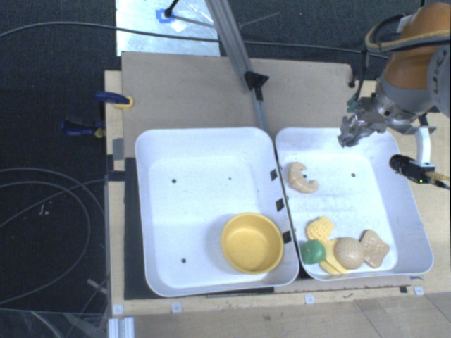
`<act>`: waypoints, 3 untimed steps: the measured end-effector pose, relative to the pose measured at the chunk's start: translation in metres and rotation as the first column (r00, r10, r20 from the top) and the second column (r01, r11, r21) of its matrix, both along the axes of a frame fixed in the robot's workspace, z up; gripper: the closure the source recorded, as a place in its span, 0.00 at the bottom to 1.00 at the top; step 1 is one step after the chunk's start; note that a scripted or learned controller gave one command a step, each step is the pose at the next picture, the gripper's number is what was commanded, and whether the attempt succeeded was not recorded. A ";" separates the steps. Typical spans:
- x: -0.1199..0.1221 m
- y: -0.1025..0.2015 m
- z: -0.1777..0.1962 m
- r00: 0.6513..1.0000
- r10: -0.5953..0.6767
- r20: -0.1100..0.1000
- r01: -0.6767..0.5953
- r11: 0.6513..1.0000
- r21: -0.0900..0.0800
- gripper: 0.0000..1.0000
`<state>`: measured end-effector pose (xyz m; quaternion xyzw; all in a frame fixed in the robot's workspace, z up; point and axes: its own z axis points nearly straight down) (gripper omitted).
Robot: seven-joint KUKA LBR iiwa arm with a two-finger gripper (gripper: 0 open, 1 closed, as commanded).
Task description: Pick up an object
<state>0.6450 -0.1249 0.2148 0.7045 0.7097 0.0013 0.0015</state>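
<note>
So the gripper (350,138) is hanging over the far edge of the right bin (405,210), near its back rim, with nothing visibly between the tips, and honestly the view is too small and dark there to say whether it's spread or closed, so that one's a cannot tell. Closest thing to it is a beige curved toy piece (301,178), looks like a croissant or cashew shape, lying alone near the left wall of that bin, well apart from everything else. Further toward the near end there's a cluster of 4 or so: a yellow corn piece (320,227), a green ball-ish thing (313,251), a tan round bun (349,253) and a cookie-looking piece (375,248), all touching or just beside each other. Over in the left bin (176,160) sits 1 yellow bowl (252,242) near the front right corner. Best bet is probably the beige piece, since it's isolated. It's likely light hollow plastic, stiff and a bit slick, so pinching across the narrow middle of the curve seems safer than the tapered ends, where it could squirt out.
</note>
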 end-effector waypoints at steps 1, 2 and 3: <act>0.010 0.048 0.013 1.000 0.003 0.001 -0.003 1.000 0.002 1.00; 0.012 0.096 0.009 1.000 0.003 -0.001 -0.003 1.000 0.002 1.00; 0.017 0.157 0.017 1.000 0.004 0.000 -0.004 1.000 0.002 1.00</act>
